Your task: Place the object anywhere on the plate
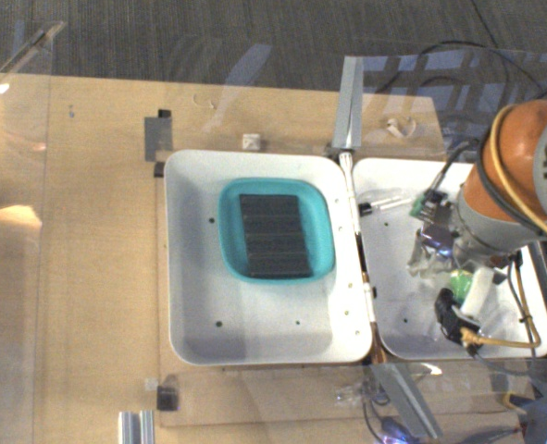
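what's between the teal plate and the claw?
In the camera view: bare white floor of the left bin, then the two bins' touching rims, then bare floor of the right bin, between plate and claw.

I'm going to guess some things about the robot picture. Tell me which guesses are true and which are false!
1. The teal plate sits in the left bin. True.
2. A dark ridged slab lies on the plate. True.
3. The robot arm hangs over the left bin. False: it hangs over the right bin.
4. The plate is red. False: it is teal.
5. A marker pen lies in the right bin near its top edge. True.
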Available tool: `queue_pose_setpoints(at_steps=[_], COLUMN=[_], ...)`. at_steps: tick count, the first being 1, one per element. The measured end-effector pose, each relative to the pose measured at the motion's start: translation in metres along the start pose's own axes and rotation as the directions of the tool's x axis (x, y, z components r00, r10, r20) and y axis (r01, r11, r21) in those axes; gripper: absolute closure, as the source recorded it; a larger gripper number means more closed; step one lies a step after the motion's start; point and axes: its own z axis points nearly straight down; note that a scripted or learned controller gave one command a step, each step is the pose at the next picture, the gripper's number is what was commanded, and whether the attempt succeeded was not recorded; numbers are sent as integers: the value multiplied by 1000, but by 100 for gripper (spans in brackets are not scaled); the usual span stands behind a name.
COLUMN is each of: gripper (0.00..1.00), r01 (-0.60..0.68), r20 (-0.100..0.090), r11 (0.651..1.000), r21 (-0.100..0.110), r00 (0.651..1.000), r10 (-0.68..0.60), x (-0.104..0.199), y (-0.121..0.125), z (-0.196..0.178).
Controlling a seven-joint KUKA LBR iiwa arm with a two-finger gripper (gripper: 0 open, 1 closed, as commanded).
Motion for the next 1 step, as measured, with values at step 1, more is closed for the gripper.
queue_pose_setpoints(at_steps=[1], gripper=[0], r01=[0], r20=[0], r11=[1000], r21=[1], r00=[1000], r10=[0], x=[0], y=[0], z=[0])
